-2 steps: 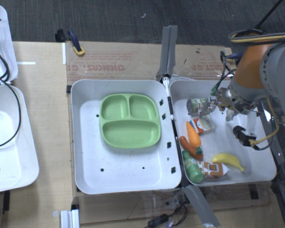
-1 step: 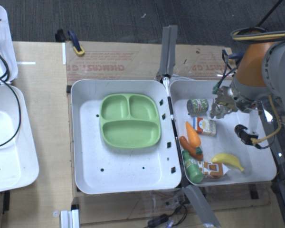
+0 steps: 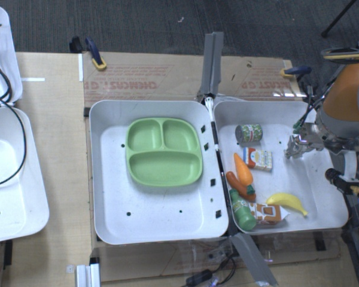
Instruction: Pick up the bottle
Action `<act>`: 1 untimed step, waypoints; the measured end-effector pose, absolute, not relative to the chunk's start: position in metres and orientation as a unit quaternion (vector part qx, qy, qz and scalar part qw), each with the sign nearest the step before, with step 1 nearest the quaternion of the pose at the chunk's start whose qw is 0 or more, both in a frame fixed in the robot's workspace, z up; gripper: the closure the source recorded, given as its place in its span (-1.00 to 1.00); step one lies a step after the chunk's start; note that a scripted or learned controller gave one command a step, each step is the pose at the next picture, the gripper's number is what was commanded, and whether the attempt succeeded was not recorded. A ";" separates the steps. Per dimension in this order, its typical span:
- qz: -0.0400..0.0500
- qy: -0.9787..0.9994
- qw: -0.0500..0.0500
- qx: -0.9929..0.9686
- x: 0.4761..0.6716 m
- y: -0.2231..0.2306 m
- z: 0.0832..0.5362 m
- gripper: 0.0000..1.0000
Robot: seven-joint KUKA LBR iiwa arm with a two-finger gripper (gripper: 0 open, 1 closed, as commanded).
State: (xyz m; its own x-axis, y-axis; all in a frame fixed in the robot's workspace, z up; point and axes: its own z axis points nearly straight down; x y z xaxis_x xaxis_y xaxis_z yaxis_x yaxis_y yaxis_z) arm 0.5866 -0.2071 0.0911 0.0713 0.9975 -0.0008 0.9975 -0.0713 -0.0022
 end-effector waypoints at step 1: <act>0.000 -0.701 0.000 -0.713 0.585 -0.129 0.092 1.00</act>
